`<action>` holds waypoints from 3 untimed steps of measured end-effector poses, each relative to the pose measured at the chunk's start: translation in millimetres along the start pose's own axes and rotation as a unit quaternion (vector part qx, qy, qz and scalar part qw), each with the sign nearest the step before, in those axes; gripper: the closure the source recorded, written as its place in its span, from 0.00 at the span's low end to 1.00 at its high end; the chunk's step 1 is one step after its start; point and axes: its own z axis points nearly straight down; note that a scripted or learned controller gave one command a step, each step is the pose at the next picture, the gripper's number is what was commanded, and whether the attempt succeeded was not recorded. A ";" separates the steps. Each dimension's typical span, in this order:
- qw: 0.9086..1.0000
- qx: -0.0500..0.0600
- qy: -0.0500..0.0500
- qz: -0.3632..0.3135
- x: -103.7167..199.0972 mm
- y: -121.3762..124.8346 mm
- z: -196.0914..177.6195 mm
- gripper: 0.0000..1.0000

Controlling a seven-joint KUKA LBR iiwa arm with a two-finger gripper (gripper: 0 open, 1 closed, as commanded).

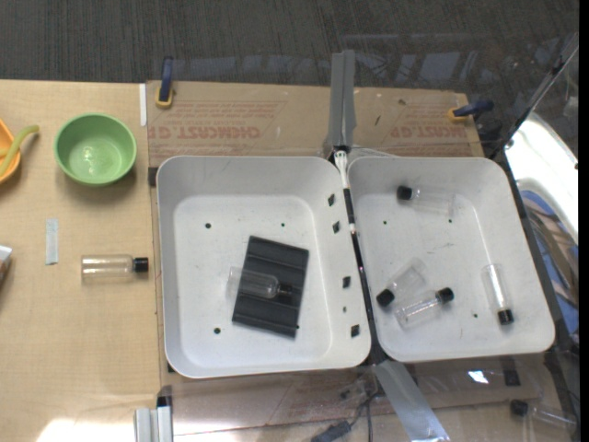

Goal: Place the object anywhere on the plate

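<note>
A dark ribbed rectangular plate [287, 267] lies tilted in the middle of the left bin [184, 247]. One clear vial [259, 284] rests across the plate's left part, its dark cap toward the plate's middle. In the right bin [515, 238] lie several clear vials with black caps: one at the back [419, 194], two close together near the front [403, 284] [423, 306], and one along the right side [497, 293].
On the wooden bench left of the bins stand a green bowl [96, 149] and a loose clear vial [112, 265]. An orange object [7, 150] sits at the far left edge. A metal divider post [341, 99] rises between the bins at the back.
</note>
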 end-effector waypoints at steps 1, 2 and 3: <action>1.000 0.000 0.000 0.000 0.0 0.0 0.0 0.00; 1.000 0.000 0.000 0.000 0.0 0.0 0.0 0.00; 1.000 0.000 0.000 0.000 0.0 0.0 0.0 0.00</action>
